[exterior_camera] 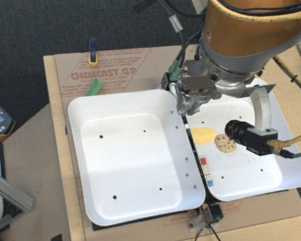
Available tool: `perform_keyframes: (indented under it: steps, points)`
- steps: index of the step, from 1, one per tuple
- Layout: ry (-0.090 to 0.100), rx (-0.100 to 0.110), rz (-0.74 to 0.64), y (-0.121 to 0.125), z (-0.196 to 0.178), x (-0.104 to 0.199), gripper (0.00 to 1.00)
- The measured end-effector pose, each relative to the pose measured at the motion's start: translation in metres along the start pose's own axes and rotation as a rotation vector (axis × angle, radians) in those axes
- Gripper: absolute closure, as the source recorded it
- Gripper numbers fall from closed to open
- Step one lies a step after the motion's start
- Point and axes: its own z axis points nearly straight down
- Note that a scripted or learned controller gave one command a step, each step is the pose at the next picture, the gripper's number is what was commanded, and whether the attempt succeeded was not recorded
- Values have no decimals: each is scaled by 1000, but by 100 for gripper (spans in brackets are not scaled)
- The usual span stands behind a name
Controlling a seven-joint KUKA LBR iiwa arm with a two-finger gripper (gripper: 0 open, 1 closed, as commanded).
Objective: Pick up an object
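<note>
i see the left bin [127, 157] at lower centre of the frame. in the right bin [242, 180], a small striped packet [205, 171] lies nearest, against the dividing wall; above it sit a speckled cookie [225, 143] and a yellow piece [203, 135]. farther up, the gripper [187, 107] hangs over the divider; i cannot tell how it is set.

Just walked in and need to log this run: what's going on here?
A KUKA arm reaches over the right bin, its gripper low at that bin's upper left corner. A yellow piece, a round cookie-like piece and a small card lie untouched in the bin. The left bin sits beside it.
</note>
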Motion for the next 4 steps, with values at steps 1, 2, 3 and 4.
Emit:
perform_keyframes:
  steps: [1,2,3,4]
  points:
    - [-3,3,5,1,-7,-3,100]
    - [-8,22,10,59,238,-10,100]
    - [-4,9,16,11,183,-85,100]
    - [-2,3,4,-1,157,-57,100]
